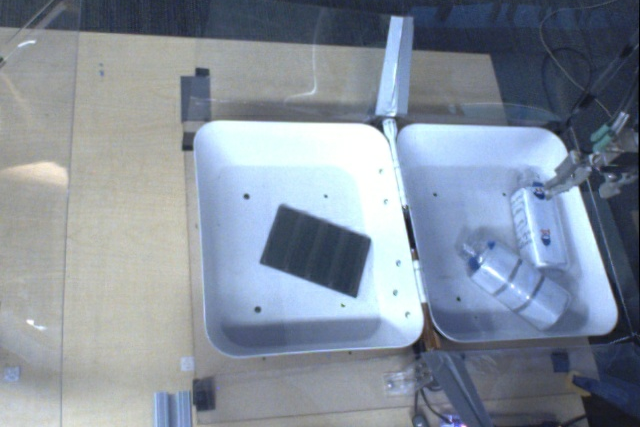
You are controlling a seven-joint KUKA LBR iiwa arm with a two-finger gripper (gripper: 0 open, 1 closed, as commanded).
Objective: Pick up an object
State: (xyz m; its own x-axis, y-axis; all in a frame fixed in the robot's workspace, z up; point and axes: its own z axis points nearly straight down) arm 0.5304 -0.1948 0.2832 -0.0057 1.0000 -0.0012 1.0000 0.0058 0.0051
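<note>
A dark grey ribbed rectangular pad [316, 250] lies flat in the left bin [225, 155], turned slightly. In the right bin [450, 155] a clear bottle with a white label [535, 230] lies near the right wall, its cap toward the back. A second clear plastic bottle [512, 282] lies across the front right corner, touching the first. My gripper [562, 178] reaches in from the right edge, low over the right bin's far right side, its tip just at the cap end of the labelled bottle. Nothing is visibly held.
A metal divider post [394, 65] stands behind the seam between the bins. Clear plastic sheeting lies over the wooden bench at the left. Cables hang at the upper right.
</note>
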